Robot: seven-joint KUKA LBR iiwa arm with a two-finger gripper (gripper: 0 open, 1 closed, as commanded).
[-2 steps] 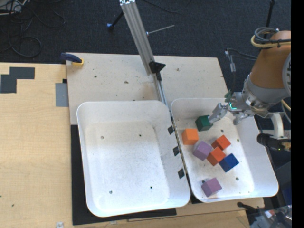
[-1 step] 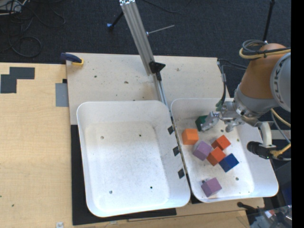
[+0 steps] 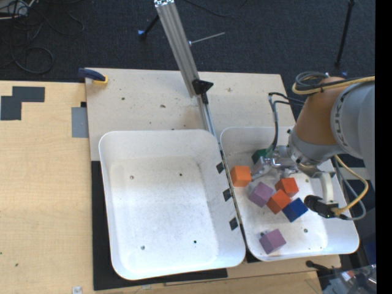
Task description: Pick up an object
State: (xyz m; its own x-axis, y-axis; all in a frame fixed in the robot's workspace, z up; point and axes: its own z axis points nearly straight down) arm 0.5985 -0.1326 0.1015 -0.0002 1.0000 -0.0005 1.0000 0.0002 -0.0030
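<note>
Currently your gripper point(image 3: 274, 162) sits just right of the orange cube point(image 3: 241, 176), green thing point(image 3: 262, 155) beside it; can't tell its grip state from here.

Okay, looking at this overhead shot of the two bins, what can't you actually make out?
- Gripper: too small and cluttered in the camera view to tell its state or whether it holds anything.
- Green object: partly covered by the gripper, shape unclear.
- Right bin: its far right part is hidden under the arm.
- Arm: cut off by the right edge.
</note>
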